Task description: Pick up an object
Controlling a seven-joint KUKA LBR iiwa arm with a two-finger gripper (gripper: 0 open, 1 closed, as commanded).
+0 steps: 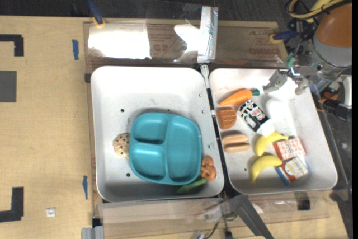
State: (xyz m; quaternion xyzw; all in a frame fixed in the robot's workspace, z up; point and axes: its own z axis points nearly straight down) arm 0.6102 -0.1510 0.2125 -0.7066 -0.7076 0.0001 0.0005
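Here the hand (286,80), fingers apart, hangs right of the carrot (237,96), lying left-right.

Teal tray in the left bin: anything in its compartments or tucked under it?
The teal tray's three compartments look bare. A cookie touches its left edge; an orange piece and a green item sit at its lower right rim. What lies beneath is hidden.

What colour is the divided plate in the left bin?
Teal blue; the divided plate shows clearly in the camera view, in the left bin.
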